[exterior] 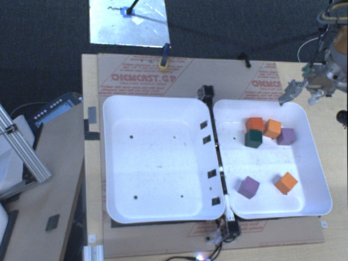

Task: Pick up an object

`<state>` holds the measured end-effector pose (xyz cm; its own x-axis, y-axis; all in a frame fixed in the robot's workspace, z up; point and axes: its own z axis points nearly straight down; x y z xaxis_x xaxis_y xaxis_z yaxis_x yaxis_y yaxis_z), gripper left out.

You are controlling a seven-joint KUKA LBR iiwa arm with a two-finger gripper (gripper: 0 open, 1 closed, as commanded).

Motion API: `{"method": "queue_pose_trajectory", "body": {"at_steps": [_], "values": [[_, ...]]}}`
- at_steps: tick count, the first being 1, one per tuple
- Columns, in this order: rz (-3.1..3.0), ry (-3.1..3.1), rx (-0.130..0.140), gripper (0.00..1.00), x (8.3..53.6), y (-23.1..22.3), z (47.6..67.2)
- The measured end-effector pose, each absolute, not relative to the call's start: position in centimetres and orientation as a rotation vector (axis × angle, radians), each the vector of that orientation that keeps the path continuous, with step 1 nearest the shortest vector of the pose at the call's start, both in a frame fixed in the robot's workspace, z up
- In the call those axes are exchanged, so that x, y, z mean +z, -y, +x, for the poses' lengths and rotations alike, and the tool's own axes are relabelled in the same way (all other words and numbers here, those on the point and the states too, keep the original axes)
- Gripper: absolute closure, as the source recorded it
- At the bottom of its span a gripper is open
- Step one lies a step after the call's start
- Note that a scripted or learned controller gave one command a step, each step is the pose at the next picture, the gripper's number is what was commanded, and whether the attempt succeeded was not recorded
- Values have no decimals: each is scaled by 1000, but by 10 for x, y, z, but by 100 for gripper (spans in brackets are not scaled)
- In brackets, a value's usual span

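The pincer point(302, 91) hung at the upper right of the frame, above the far right corner of the right bin point(315, 162), its two fingers spread apart and nothing between them. It stood well clear of every block and had not yet come down into the bin.

All the candidates lay in that right bin. Toward its upper middle sat a tight cluster: an orange block point(254, 124), a second orange block point(272, 128) just beside it, a dark green block point(253, 139) touching the first orange one from below, and a purple block point(286, 136) at the right end of the group. Lower in the frame two blocks stood alone and well apart from each other: a purple block near the bin's lower left point(248, 187) and an orange block at lower right point(286, 182). The left bin point(157, 156) held no blocks.

The main risk, as I judged it, lay in the cluster. It was nearest the pincer, but the blocks there were packed so closely that a finger coming down could land on a neighbour's top, shove the group aside, or close on two at once and lose both. The lone blocks looked safer, though both sat turned at an angle to the bin walls, so fingers not aligned to their faces could pinch corners and let the block twist out. The orange one at lower right also lay fairly near the bin's sloping right wall, which could foul a finger
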<state>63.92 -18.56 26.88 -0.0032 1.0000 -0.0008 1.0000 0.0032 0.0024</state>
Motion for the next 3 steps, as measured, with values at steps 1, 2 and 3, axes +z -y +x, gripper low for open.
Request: {"method": "queue_pose_trajectory", "body": {"at_steps": [1, 2, 3], "values": [[2204, -2211, 17, 0, 108, 206, 673], [2203, -2215, 10, 0, 96, 208, 634], [2215, -2225, -1, 100, 100, 207, 629]]}}
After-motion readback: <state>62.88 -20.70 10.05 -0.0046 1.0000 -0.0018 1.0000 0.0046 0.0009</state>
